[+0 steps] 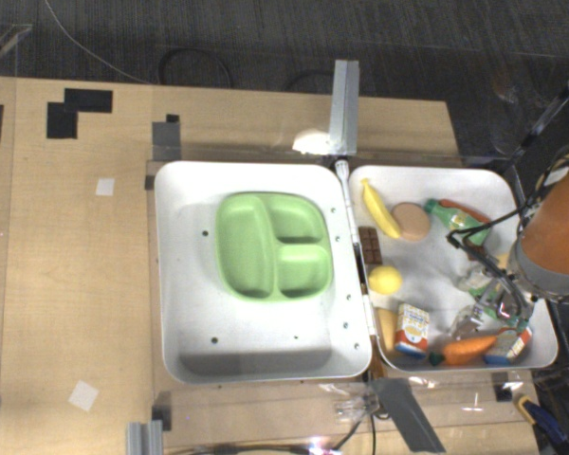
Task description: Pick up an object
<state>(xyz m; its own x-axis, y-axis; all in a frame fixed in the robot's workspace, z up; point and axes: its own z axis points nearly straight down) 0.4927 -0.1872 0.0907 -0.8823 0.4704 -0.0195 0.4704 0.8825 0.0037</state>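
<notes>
Step in hand: the arm [555, 240] is reaching in from the right over the right bin [512, 190], and the gripper [482, 316] is working low in that bin's near right corner; this is reading as the approach or the closing stage of a pick, not a lift.

Jaws: they are lying in a tangle of cables and bright metal, and whether they are spread or closed, or closing on anything, I cannot tell.

Likely target: the carrot [465, 350] is lying flat along the near wall, just below the gripper and looking close to touching it; a small blue-and-orange packet [508, 347] is sitting just beside it toward the corner.

Other candidates: a small carton [412, 330] is standing left of the carrot, a lemon [385, 280] and a banana [379, 209] are lying nearer the divider, and a green bottle [455, 216] is resting by the far wall.

Left bin [185, 254]: it is carrying a green divided tray [270, 245], well apart from the gripper.

Next move, as I am judging it: the jaws are needing to settle across the carrot's narrow width, clear of the packet and the bin wall, before any rise.

Risk: the carrot is looking apt to roll or slip against the wall.
</notes>
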